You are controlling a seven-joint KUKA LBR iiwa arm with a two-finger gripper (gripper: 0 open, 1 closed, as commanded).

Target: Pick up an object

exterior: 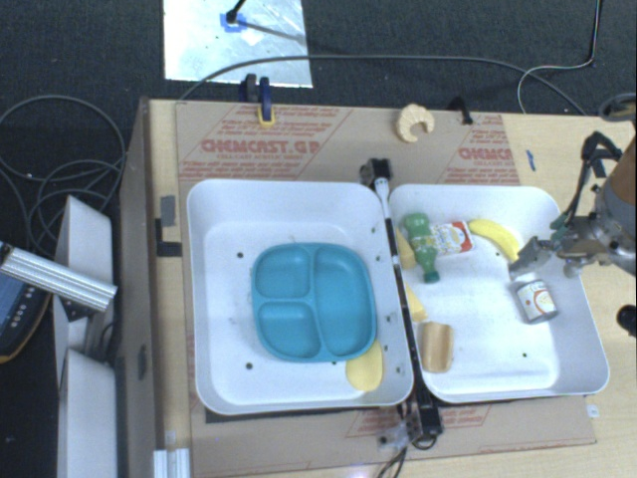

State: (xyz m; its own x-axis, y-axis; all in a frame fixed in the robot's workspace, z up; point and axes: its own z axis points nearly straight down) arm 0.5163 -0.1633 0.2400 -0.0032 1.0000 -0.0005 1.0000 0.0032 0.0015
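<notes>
Gripper sits over the right bin's far right side, arm entering from the right edge. Finger spread cannot be made out, and nothing can be seen held in it. A small white jar with a red label lies just below and beside the gripper, on the bin floor.

Other contents, right bin: banana near the back, green bottle touching a white and red packet, tan block near the front left.

Left bin: blue divided plate in the middle, a yellow piece at its front right corner.

Surface: both bins rest on a brown printed board over a light wooden bench. A croissant-shaped item lies on the board behind the bins. Dark floor around, with cables and a shiny sheet.

Hard to read: arm cut off at the frame edge; a yellow item by the divider is partly hidden.
</notes>
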